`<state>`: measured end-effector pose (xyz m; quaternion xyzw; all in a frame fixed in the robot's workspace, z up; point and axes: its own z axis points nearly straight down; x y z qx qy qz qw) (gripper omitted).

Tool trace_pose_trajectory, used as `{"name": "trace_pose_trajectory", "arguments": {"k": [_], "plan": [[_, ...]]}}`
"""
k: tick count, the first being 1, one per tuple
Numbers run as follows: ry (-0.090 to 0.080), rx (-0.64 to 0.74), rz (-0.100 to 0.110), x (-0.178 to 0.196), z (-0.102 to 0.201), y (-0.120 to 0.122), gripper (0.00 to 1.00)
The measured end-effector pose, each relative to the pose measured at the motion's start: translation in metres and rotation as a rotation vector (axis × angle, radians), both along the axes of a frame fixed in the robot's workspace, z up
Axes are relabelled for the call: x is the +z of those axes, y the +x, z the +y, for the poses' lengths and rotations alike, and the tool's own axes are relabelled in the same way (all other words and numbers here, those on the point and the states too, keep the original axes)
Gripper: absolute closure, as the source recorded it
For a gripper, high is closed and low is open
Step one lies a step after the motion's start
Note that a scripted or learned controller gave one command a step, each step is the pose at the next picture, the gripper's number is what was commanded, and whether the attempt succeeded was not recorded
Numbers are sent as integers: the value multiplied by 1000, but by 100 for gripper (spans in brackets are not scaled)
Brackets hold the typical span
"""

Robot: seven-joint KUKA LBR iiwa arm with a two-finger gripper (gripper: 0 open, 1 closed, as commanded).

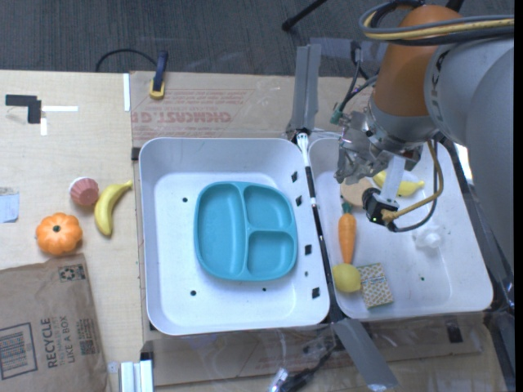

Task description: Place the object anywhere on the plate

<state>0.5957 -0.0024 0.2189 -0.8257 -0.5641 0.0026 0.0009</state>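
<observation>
A blue three-compartment plate (pixel 245 229) lies in the middle of the left white bin (pixel 163 243). The right bin (pixel 441 284) holds an orange carrot (pixel 347 235), a yellow lemon (pixel 346 278), a small patterned block (pixel 376 285) and a yellow item (pixel 408 188) partly behind the arm. My gripper (pixel 356 168) hangs low over the far left part of the right bin, just above the carrot's top end and a tan patch (pixel 356 193). The wrist and its cables hide what lies directly under the gripper.
A pale clear item (pixel 427 238) lies right of the carrot. On the wooden bench left of the bins sit a small pumpkin (pixel 59 233), a banana (pixel 110 207) and a pinkish ball (pixel 84 192). A paper bag (pixel 49 325) lies at the front left.
</observation>
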Motion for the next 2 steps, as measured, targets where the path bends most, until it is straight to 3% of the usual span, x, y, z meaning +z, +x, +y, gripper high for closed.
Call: {"name": "trace_pose_trajectory", "arguments": {"k": [1,2], "plan": [[-2,-92,0,23,60,8,100],[-3,-179,2,20,116,-29,100]]}}
